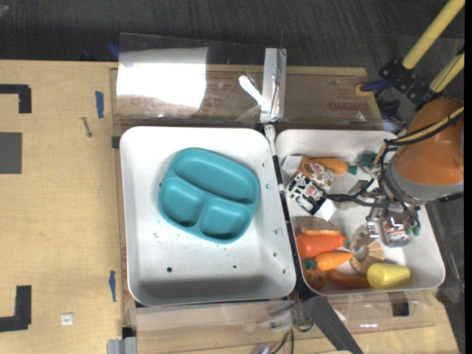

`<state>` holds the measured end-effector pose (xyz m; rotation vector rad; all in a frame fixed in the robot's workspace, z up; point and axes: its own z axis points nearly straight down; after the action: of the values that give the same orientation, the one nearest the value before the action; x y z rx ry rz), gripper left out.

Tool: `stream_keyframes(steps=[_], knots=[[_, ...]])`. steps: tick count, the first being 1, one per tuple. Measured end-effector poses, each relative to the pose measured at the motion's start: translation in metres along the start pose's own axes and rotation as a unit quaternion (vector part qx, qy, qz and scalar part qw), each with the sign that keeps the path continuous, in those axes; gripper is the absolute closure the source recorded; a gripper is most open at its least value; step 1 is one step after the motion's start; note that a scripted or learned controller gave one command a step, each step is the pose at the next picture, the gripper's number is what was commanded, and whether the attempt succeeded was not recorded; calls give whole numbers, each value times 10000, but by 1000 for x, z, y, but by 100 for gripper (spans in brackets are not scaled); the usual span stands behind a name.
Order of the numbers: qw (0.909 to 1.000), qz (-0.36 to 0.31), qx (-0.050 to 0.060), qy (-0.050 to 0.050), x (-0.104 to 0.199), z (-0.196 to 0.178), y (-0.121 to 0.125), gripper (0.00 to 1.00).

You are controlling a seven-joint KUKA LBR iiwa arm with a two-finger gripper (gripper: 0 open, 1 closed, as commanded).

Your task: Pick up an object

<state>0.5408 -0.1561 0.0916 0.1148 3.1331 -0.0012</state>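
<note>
Where the left white bin sits, it holds a teal three-compartment plastic plate, long axis running from upper left to lower right. The right white bin holds a black-and-white patterned box, two orange carrot-shaped toys lying roughly left-right, and a yellow lemon-shaped toy at the bin's near edge. The gripper is low over the right bin, just above the lemon; its opening cannot be determined.
</note>
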Motion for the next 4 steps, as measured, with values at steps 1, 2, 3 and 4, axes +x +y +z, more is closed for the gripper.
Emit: stream_keyframes(steps=[1, 2, 3, 4], knots=[[9988, -484, 8, -19, 43, -9, -71, 0], [9987, -500, 17, -58, 40, -20, -70, 100], [9598, -2805, 15, -34, 4, -149, -68, 100], [9609, -2770, -17, 3, -1, -142, -10, 100]])
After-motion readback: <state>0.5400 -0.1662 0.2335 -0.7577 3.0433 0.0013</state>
